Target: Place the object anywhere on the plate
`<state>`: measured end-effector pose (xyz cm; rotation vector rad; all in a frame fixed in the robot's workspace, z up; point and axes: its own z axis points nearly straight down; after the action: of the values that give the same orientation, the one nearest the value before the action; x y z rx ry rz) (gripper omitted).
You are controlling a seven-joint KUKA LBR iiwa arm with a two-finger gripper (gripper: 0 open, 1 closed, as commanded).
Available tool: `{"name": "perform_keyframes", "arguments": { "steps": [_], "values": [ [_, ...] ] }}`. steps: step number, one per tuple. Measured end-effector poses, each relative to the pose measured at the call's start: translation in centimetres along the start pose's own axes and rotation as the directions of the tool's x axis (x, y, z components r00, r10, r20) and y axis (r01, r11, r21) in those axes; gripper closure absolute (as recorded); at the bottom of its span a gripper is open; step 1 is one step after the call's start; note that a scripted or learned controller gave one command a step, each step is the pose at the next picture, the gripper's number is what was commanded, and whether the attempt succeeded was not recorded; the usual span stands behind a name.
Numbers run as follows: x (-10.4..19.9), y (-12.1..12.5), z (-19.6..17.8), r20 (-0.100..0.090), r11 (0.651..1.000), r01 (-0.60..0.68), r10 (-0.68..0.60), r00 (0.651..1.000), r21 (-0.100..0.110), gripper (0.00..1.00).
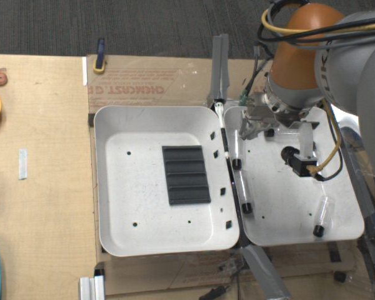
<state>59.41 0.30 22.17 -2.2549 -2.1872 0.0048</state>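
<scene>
Nearest, a clear tube (322, 212) with a black cap lies flat in the right bin (281, 230), close to its front right corner; probably the object. Judged light, stiff, smooth, apt to roll; best taken across its middle. Two similar tubes (237, 167) lie along that bin's left wall. The left bin (112, 230) holds one black ribbed slab (186, 175), presumably the plate, flat at centre. Farthest, the gripper (262, 122) hangs over the right bin's far left corner; open or closed, cannot tell.

Red print runs upside down across the cardboard sheet (151, 83) behind the left bin (106, 167); it seems to read "CHEMCAST GP", the smaller lines too blurred
</scene>
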Motion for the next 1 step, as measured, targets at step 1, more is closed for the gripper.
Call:
{"name": "perform_keyframes", "arguments": {
  "steps": [1],
  "values": [
    [5.5, 1.0, -8.04, 0.001, 0.97, 0.244, -0.244, 0.97, -0.001, 1.0]
  ]
}}
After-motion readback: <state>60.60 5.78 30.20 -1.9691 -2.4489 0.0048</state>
